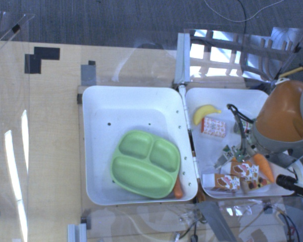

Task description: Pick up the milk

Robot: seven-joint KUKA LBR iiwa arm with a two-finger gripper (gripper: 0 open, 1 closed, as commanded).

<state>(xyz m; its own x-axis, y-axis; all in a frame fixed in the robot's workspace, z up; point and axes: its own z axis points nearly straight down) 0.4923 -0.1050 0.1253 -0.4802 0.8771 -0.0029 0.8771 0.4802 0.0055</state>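
Right bin (257, 96): cluttered toward 5 o'clock; arm's orange band (283, 116) overhangs 3 o'clock side. Banana (204, 112) and small carton (213, 127) sit close together at 10 o'clock; bare floor between them and 12 o'clock wall. Cartons (236, 176) and carrot (264, 168) crowd 6 o'clock rim.

Left bin (126, 105): green divided plate (145, 164) fills 5 o'clock half; open floor from 9 to 1 o'clock.

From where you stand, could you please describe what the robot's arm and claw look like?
The arm shows a broad, rounded orange band with a grey section at its right. Black cables loop along its left side. The claw is a slim assembly of dark and metallic parts, too small to make out further.
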